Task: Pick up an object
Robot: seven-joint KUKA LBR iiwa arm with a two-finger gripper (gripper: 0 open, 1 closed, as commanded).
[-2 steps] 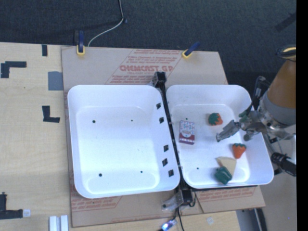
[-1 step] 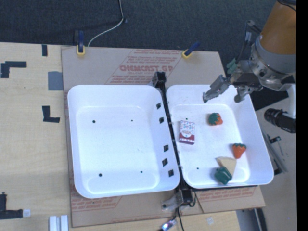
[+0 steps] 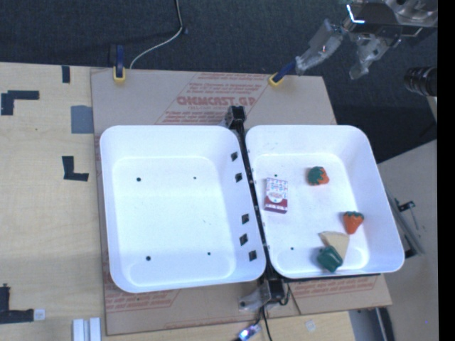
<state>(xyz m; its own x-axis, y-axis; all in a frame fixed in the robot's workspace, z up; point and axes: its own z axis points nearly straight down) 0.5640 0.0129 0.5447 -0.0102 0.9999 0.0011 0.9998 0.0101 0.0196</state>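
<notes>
The right bin [image 3: 355,144] holds several small things. A small red and white packet [image 3: 276,195] lies near its left wall. A red and green toy strawberry [image 3: 318,175] sits toward the back right. A second strawberry [image 3: 353,221] rests by the right wall. A tan wedge [image 3: 335,241] and a green piece [image 3: 329,260] lie together at the front right. My gripper [image 3: 340,52] hangs high above the bench beyond the bins' far right corner, fingers spread apart with nothing between them.
The left bin [image 3: 170,204] adjoins the right one along a black hinge strip [image 3: 245,190]. Both stand on a cardboard sheet [image 3: 206,98] held by two clamps [image 3: 118,68] at the back. A white cable [image 3: 160,45] runs behind.
</notes>
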